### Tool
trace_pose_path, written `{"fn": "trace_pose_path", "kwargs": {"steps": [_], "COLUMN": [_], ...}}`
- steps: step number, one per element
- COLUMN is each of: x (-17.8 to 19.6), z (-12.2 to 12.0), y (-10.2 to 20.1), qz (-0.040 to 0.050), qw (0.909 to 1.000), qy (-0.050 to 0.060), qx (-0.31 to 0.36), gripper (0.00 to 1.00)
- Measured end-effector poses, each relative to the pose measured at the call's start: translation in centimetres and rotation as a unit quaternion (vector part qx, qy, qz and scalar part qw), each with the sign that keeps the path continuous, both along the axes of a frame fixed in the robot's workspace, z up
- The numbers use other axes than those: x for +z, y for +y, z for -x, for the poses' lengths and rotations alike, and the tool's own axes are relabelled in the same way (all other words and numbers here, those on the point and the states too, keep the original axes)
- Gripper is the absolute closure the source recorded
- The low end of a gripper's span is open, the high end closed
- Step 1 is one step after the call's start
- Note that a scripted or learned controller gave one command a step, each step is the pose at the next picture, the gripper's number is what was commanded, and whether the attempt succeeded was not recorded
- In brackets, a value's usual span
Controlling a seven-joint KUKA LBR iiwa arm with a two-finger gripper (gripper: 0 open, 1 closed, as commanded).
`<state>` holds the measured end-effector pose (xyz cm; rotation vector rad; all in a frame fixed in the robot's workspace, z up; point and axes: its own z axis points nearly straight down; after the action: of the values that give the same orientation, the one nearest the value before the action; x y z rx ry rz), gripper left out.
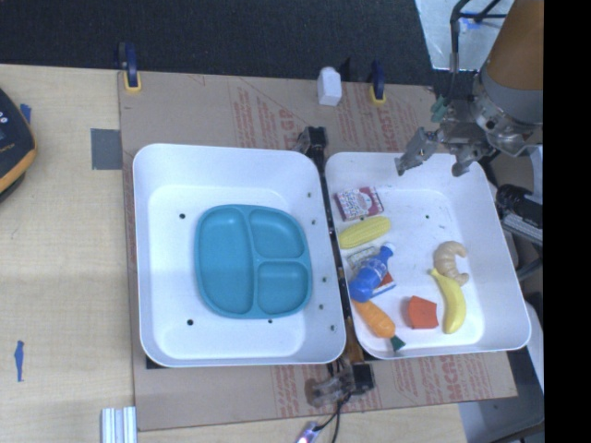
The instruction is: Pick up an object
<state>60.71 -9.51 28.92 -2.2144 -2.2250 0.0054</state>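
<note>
My gripper (434, 161) hangs over the far edge of the right bin (499, 247), fingers spread open with nothing between them. Below it in that bin lie a small red-and-white packet (357, 202), a yellow corn cob (364, 232), a blue bottle (370, 273), a carrot (377, 320), a red block (422, 312), a banana (452, 301) and a beige croissant-shaped piece (451, 257). The gripper is above and apart from all of them.
The left bin (157, 247) holds a blue divided plate (252, 260). Clamps (130, 68) and a white clip (330, 86) sit along the cardboard's far edge. A dark device (11, 146) lies at the left on the bench.
</note>
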Motion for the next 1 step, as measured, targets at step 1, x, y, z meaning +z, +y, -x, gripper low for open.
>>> {"fn": "trace_pose_path", "kwargs": {"steps": [1], "x": [-9.83], "z": [2.74], "y": [2.53], "qz": [0.0001], "qw": [1.0000], "qy": [0.001], "qx": [0.000], "gripper": [0.00]}}
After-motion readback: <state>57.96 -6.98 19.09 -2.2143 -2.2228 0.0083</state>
